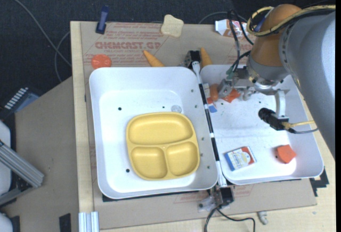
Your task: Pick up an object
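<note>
**Pincer down in the right bin**

The pincer [234, 90] is low in the right bin [298, 170], right at a small orange piece [231, 96]; grip state, can't tell. Looks like the grasp step. Next: close firmly, then lift straight.

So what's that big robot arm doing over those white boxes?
The grey robot arm's gripper is down in the right white bin, right by a small orange-red piece near the bin's left wall. An orange block and a small blue-and-white card lie nearer the front. The yellow divided plate sits in the left white bin.
</note>
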